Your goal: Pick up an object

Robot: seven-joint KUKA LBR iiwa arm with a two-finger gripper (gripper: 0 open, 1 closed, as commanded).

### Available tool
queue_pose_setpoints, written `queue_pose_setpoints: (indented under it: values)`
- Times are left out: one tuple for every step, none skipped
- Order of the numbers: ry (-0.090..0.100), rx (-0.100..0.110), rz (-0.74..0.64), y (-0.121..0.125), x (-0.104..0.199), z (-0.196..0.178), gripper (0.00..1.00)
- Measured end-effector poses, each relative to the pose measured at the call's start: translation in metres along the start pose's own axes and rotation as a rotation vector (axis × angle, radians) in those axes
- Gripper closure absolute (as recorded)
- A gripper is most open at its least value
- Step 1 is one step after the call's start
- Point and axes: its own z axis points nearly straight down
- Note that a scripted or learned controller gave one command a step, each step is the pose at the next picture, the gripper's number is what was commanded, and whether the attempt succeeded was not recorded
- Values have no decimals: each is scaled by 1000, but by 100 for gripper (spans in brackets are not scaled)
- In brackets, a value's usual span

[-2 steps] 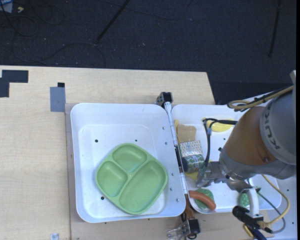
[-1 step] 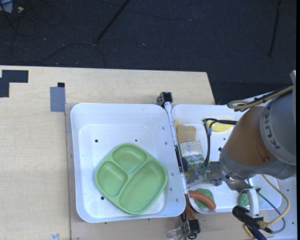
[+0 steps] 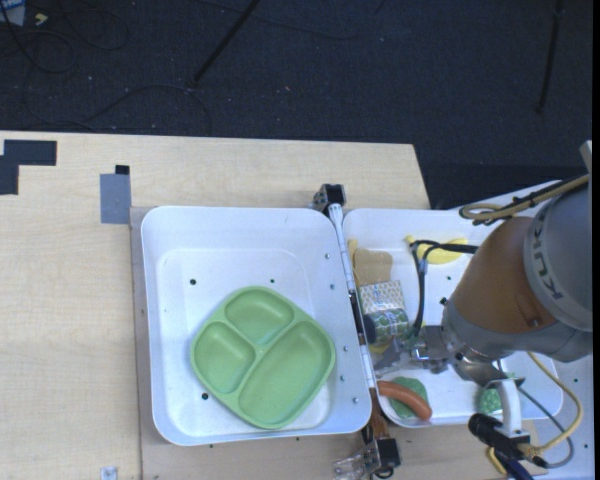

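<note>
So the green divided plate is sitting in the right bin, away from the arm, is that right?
Not quite. The camera view shows the green divided plate in the left bin, not the right one. It does lie away from the arm, which reaches over the right bin.

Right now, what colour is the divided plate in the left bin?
Light green; the divided plate shows clearly in the camera view.
</note>
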Motion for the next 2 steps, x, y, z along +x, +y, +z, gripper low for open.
queue_pose_setpoints:
  values:
    - [0, 1, 1, 1, -1, -8, 100]
    - [0, 1, 2, 1, -1, -8, 0]
